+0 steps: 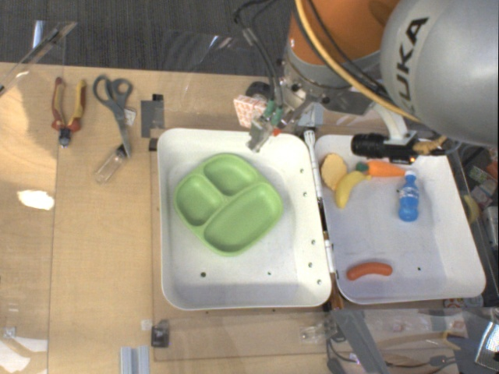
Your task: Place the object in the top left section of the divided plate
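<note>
Camera view, fixed above the bench; gripper [260,137] hangs over the upper right corner of the left bin [181,291], near its rim, the fingertips close together with nothing visible between them; a small green and red bit near the fingers is too small to identify and is not counted as a held thing; divided plate [228,202], green, one, three sections, lies in the middle of the left bin, all sections bare; right bin [460,283] holds the candidates for the task's object, none singled out by the task sentence: banana [348,188], one; pale slice [334,169], one, touching the banana; carrot [380,170], one; blue bottle [408,199], one; sausage [369,270], one, well apart near the front rim; outside the bins, pliers [66,109], one; scissors [117,104], one. Risks, as judgement: the gripper appears to carry nothing, so a lowering over the plate would deposit nothing; the sections adjoin, so a slightly off release could land an object in the wrong one or across a ridge.
</note>
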Robot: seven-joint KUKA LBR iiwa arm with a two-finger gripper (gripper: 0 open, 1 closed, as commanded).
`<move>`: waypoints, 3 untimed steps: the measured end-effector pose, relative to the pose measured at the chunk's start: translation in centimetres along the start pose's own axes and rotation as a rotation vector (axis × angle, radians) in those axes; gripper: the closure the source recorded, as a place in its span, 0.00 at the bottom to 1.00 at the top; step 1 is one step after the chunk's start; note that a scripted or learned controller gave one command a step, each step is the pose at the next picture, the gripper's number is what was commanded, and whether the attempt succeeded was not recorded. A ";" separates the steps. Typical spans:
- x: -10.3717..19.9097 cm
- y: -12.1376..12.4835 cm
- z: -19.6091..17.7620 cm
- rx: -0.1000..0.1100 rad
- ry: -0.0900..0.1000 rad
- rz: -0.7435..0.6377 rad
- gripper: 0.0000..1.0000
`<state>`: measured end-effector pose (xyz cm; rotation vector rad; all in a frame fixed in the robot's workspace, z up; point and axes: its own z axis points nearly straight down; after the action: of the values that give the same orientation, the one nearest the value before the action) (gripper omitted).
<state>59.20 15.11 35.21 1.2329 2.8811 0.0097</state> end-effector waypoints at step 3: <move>2.0 10.0 12.3 0.001 0.003 -0.348 1.00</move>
<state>65.21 23.53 22.95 0.7152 3.0532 0.0075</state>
